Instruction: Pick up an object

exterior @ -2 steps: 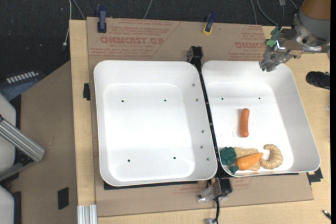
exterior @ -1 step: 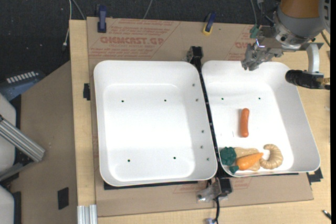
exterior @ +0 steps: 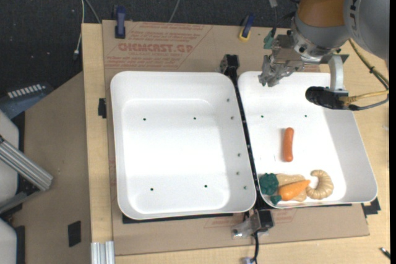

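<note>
From the overhead camera, the gripper (exterior: 270,77) hangs over the far edge of the right bin (exterior: 346,133); whether it is released or clenched, I cannot tell. Nothing shows in its grip. The sausage (exterior: 288,144) lies alone, nearer the camera than the tips, well apart from them. It looks the easiest target: come straight down and close across its narrow width. The carrot (exterior: 293,190), green toy (exterior: 268,183) and croissant (exterior: 320,183) crowd the near corner. The bin floor is smooth, white and flat, on cardboard (exterior: 154,46).

Orange sausage (exterior: 288,144) lying in right bin (exterior: 346,151)
</note>
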Tool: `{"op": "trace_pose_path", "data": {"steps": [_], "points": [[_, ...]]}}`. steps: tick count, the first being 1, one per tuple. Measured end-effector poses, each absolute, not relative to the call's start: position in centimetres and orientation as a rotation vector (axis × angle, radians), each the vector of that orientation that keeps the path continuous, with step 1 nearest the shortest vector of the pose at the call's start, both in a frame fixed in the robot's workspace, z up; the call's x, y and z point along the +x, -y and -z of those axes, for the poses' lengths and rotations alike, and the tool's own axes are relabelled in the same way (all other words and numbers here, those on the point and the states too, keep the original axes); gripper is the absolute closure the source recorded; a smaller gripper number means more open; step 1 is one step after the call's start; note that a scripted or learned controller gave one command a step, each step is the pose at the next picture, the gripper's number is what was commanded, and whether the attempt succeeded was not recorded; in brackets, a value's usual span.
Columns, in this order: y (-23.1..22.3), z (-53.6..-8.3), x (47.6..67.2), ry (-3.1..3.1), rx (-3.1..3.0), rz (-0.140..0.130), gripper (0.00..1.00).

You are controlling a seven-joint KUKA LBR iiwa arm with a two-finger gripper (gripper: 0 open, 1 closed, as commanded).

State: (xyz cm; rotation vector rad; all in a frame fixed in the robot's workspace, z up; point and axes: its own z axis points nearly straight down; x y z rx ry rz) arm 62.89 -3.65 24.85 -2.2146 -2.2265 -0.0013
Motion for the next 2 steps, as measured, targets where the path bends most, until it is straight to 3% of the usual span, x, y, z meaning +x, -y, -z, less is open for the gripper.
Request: {"op": "trace_pose_path", "data": {"steps": [2], "points": [[-5.4, -23.4, 62.4, 2.225, -2.216, 0.001, 1.00]]}}
